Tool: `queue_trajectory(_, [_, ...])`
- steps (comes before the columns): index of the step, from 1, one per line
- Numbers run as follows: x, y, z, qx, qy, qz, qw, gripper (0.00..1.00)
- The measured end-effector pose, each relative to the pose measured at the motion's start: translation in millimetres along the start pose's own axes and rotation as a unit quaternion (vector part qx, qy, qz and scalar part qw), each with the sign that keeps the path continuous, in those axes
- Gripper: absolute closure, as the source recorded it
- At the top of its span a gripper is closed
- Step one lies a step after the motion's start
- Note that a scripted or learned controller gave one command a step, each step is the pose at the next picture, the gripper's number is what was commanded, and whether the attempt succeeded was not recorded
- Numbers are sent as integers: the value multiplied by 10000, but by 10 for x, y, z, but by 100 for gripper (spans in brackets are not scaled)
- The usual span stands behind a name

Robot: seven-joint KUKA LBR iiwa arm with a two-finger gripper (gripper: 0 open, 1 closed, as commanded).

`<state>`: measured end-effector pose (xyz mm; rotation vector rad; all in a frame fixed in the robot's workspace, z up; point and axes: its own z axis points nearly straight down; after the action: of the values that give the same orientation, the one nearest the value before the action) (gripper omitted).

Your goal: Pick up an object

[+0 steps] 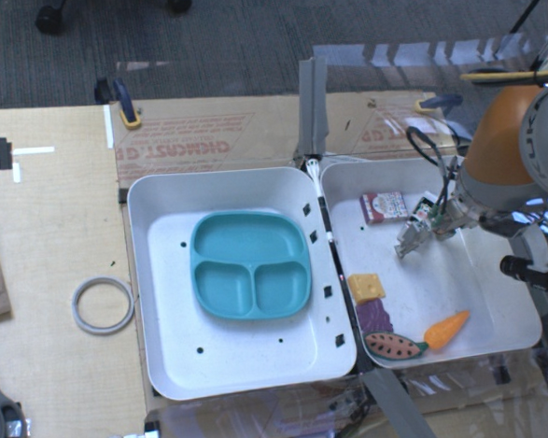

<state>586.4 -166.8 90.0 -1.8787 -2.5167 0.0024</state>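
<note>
**Gripper over bare floor, nothing in hand**

The likeliest failure from here is a shut on nothing. The gripper (410, 243) hangs low in the right bin (493, 334), over bare white floor near the bin's middle, and no object lies under it. The box (383, 206) sits just off at about 11 o'clock from the tips; a descent from this spot would probably miss it or clip its near edge and shove it toward the bin's back wall. The other candidates lie well apart: the cracker (366, 286) at about 8 o'clock, the purple piece (375, 319) and the melon slice (395, 347) below it, and the carrot (447, 329) at about 5 o'clock near the front rim. The flat ones look hard to get fingers under, and the carrot may roll.

The jaws look nearly closed, though at this scale and slant I cannot tell the gap for certain. Nothing shows between them, and they appear to touch no object.

The left bin (158, 296) holds a tray (252, 264), well clear of the arm.
</note>
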Motion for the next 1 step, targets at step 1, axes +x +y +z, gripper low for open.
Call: queue_trajectory(1, [-275, -1051, -947, 3, 5, -703, 9975, 0])
